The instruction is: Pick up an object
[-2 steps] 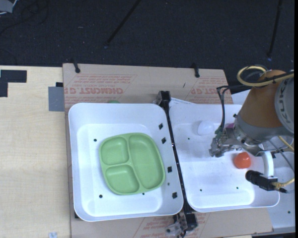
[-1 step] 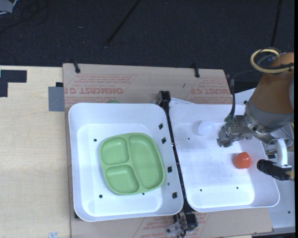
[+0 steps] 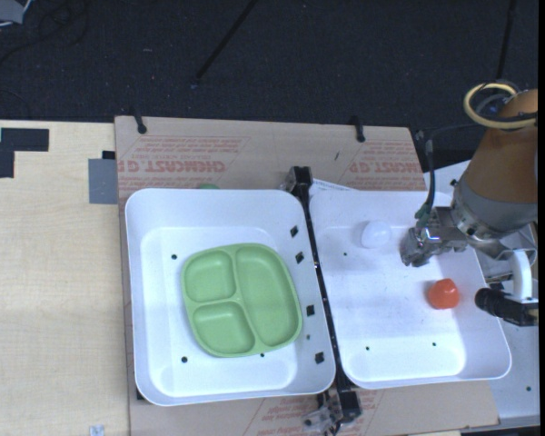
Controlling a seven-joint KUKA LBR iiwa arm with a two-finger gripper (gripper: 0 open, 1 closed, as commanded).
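Note:
In the right bin (image 3: 391, 361) lie two small objects. A small orange-red object (image 3: 443, 293) rests near the bin's right side. A pale, whitish rounded object (image 3: 376, 234) lies toward the bin's back. My gripper (image 3: 416, 251) hangs low over the right bin, between the two objects, left of and above the orange one in the view. Nothing shows between its fingers. The arm with its orange band (image 3: 513, 130) comes in from the right.
The left bin (image 3: 154, 243) holds a green plate (image 3: 241, 298) with three compartments. A black divider (image 3: 313, 280) runs between the bins. A black part (image 3: 504, 305) sticks out past the right bin's right rim. Cardboard (image 3: 254, 157) lies behind the bins.

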